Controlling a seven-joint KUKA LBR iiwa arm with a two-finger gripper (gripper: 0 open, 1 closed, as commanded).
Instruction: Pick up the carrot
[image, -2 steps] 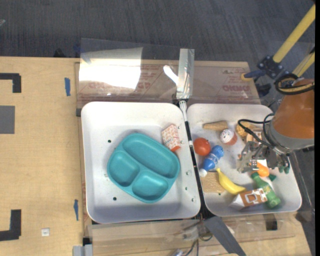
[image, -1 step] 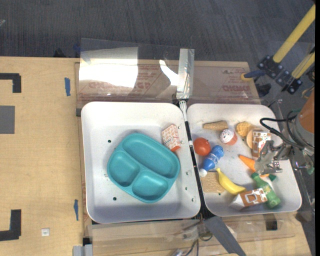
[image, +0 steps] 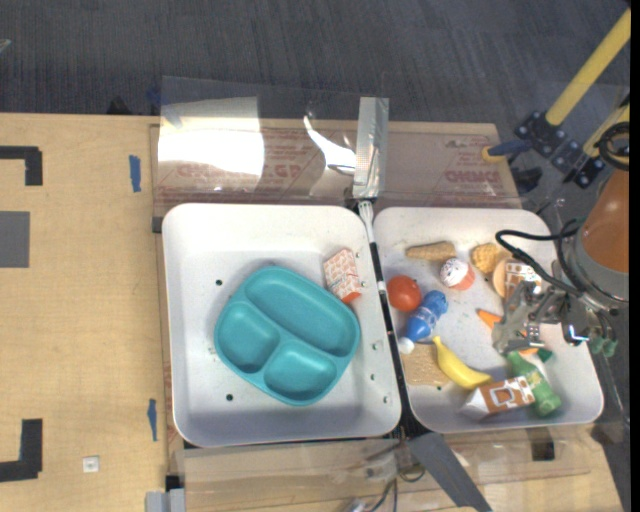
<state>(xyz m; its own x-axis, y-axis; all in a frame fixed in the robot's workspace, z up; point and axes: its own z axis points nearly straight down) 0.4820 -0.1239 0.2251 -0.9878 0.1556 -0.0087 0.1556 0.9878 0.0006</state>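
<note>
Hovering low in the right bin (image: 590, 400), the jaws (image: 522, 318) sit just beside the carrot (image: 488, 318); their opening can't be told. Next: centre over it and close.

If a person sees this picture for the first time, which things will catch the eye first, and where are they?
The big teal plastic tray with three compartments draws the eye first; it lies tilted in the left white bin. Next comes the heap of small toy foods in the right white bin, with a yellow banana and a red tomato. The grey arm's gripper hangs over that bin's right side, close to a small orange carrot.
</note>
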